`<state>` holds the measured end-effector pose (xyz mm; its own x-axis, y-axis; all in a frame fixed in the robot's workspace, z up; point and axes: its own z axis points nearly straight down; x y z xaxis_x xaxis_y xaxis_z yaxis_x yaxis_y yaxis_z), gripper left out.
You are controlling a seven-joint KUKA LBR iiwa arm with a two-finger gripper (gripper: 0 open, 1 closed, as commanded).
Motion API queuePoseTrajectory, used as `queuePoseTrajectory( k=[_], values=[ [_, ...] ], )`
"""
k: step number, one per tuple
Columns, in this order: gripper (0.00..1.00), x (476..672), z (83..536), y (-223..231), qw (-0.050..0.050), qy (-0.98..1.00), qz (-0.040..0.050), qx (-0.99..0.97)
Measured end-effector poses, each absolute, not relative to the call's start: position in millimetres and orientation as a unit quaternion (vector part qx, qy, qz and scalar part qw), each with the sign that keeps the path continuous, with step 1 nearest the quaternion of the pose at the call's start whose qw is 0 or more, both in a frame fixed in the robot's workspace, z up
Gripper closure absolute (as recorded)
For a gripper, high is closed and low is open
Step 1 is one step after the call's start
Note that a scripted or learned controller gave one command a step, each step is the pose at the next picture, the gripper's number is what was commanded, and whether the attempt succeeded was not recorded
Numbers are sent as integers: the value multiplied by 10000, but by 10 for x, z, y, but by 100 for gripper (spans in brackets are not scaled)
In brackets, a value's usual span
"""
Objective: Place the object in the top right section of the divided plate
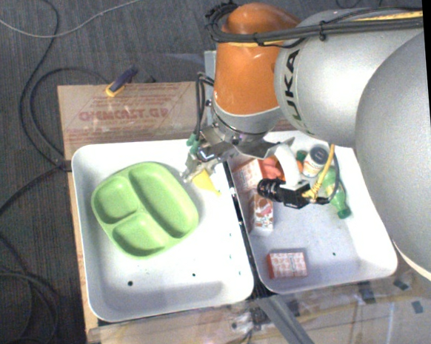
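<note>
A green divided plate (145, 207) lies in the left bin (113, 287), tilted, with three sections. My gripper (201, 172) hangs just off the plate's right rim, near the wall between the two bins. A small yellow object (207, 181) sits between its fingertips, close above the bin floor. The gripper is shut on it. The orange band and grey arm cover the back of the right bin.
The right bin (356, 260) holds a red and white packet (263, 213), a small red patterned box (287, 263), a green object (340, 195) at its right side, and a white round item (318, 154). A cardboard sheet (122, 115) lies behind the left bin.
</note>
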<state>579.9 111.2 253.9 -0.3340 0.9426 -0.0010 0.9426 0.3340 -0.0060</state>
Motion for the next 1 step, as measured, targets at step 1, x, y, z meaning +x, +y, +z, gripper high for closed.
queuePoseTrajectory(
  k=[1],
  values=[
    [100, 6339, 1950, 1679, 4, -8331, 24, -5530]
  ],
)
